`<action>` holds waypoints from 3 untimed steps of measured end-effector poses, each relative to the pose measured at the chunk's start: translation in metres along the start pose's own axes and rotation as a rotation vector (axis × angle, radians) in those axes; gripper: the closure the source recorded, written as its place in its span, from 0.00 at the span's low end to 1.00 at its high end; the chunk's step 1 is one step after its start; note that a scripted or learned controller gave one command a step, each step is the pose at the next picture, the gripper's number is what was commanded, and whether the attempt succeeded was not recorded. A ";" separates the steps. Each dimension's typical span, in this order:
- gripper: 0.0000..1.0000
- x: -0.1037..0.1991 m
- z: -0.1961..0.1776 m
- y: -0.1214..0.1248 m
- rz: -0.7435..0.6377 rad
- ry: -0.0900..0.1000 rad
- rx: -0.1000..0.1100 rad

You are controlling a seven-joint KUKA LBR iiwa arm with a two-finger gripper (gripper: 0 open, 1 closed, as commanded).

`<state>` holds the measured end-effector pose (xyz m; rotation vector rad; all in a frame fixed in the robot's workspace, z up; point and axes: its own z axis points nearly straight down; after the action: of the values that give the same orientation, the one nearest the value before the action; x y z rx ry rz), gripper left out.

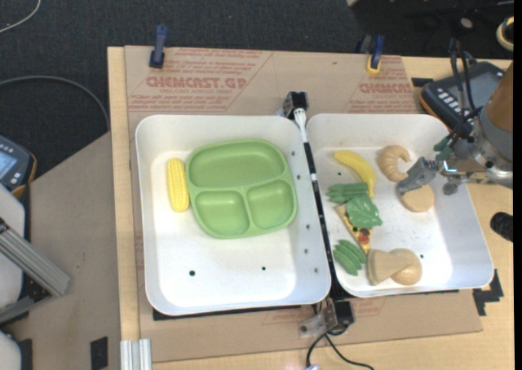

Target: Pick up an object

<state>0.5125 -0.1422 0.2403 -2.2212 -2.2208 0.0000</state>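
Over the right bin (469,234), the gripper (428,177) is seen spread wide and empty just above a tan cookie (418,200), which, by judgement, should be straddled squarely by the 2 fingers before closing.

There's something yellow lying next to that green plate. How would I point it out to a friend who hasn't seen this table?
Start at the left white bin, the one holding the green divided plate. Just off the plate's left edge, lying on the bin floor, is a toy corn cob. It is straight, stubby and bumpy yellow, unlike the smooth curved banana in the other bin.
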 end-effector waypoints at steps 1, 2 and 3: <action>0.00 0.020 0.140 0.030 -0.003 0.002 0.003; 0.00 0.042 0.153 0.087 -0.004 -0.002 -0.009; 0.00 0.049 0.156 -0.027 0.003 0.003 0.010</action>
<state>0.4856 -0.0927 0.0841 -2.2183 -2.2105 0.0082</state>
